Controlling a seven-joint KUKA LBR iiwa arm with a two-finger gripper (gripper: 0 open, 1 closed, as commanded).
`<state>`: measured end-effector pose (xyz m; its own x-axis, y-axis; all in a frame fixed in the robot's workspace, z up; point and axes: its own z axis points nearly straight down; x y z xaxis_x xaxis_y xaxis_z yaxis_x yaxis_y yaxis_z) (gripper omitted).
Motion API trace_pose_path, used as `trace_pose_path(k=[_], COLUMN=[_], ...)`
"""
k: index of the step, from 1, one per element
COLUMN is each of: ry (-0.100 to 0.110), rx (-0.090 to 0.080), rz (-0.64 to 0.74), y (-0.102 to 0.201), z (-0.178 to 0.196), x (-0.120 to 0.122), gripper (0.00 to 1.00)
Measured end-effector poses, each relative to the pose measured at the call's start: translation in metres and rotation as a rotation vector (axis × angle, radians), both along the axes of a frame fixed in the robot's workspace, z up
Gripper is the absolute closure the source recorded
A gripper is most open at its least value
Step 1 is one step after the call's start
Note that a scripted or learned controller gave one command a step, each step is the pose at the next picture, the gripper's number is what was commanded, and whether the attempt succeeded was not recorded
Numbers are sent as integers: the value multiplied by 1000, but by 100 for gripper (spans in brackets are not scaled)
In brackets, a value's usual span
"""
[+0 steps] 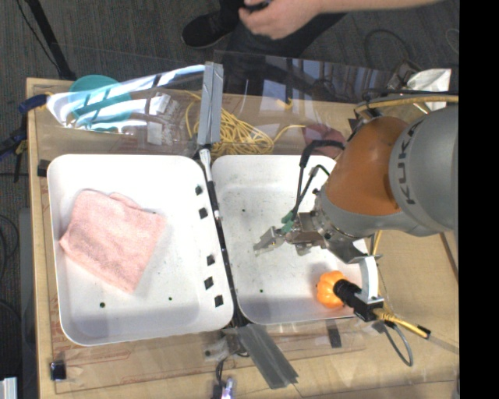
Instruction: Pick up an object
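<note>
Camera view, from nearest edge to farthest: grey metal bracket (261, 354) at the front lip of the worktop (39, 312), between the two bins. Just behind, right bin (234, 234), with a small orange ball-like object (327, 287) near its front right corner, partly covered on its right by a black cable fitting (352, 300); roundish, so no clear long axis and no pointing direction to report. Nothing seen between object and fingers: object apart from the end effector (269, 238), lying below and to the right of it. End effector over the middle of the right bin, fingers aimed toward the view's left and slightly spread, pinching nothing; whether touching the bin floor, cannot tell. Behind it, grey arm (429, 179) with orange band (366, 175), reaching in from the right. Left bin (58, 179) beside it, holding a folded pink cloth (113, 238), long axis running from upper left to lower right, lying flat toward the bin's left half. Farther back, tangle of yellow cord (234, 132) behind the bins' shared corner, and a teal object (93, 90) under clear plastic at the far left. Farthest, a person's hand (269, 19) and dark shoe (204, 30) beyond the worktop.
</note>
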<state>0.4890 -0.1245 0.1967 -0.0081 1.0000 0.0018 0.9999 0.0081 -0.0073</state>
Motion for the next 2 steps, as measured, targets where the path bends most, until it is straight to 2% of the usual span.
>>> trace_pose_path(k=[1, 2], ry=[-5, -3], rx=[-3, -1], rz=[-154, -78], y=[-56, -82], z=[38, -2], x=[-12, -12], gripper=[0, 0])
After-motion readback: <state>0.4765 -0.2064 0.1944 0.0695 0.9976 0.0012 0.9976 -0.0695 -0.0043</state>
